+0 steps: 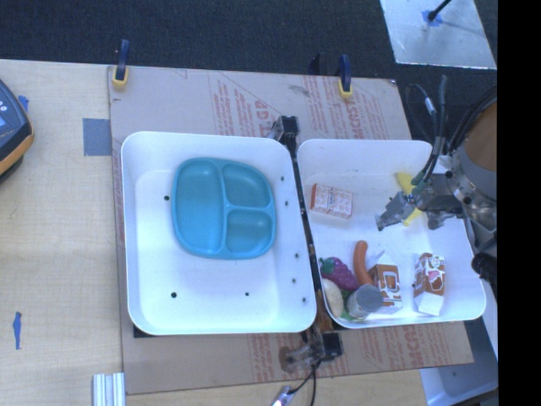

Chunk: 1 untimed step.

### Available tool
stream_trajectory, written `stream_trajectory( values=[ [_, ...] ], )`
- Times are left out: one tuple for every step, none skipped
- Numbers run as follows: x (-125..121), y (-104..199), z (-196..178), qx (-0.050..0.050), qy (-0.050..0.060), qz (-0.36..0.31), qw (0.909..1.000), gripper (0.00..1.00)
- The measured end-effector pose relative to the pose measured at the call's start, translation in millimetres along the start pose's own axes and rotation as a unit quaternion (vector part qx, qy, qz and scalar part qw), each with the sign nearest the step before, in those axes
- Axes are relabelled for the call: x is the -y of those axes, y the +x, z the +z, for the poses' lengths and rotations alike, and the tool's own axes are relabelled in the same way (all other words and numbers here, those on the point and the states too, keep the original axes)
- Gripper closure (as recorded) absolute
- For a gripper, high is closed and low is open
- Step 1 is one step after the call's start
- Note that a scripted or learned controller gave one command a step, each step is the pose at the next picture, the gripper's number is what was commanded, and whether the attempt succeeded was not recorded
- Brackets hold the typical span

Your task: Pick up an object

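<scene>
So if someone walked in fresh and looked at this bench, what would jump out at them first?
Most likely the blue divided plate, lying alone in the left bin. Next, the cluster of small items along the near edge of the right bin: purple grapes, an orange sausage and two small cartons. The gripper hangs over that bin's right side, by a yellow item.

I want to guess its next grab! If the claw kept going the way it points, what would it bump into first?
The claw points left across the right bin. Probably the bare bin floor comes first, then the small orange-and-white box slightly above that line. Its height is hard to judge.
</scene>
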<state>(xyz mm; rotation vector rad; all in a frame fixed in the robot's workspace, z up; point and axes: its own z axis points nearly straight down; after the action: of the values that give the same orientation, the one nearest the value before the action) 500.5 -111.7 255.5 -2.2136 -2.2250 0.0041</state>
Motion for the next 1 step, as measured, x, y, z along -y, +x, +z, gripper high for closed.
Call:
stream_trajectory(
  values=[
    [-32.7, 12.0, 72.5, 0.001, 0.001, 0.000, 1.0000, 0.00]
  ],
)
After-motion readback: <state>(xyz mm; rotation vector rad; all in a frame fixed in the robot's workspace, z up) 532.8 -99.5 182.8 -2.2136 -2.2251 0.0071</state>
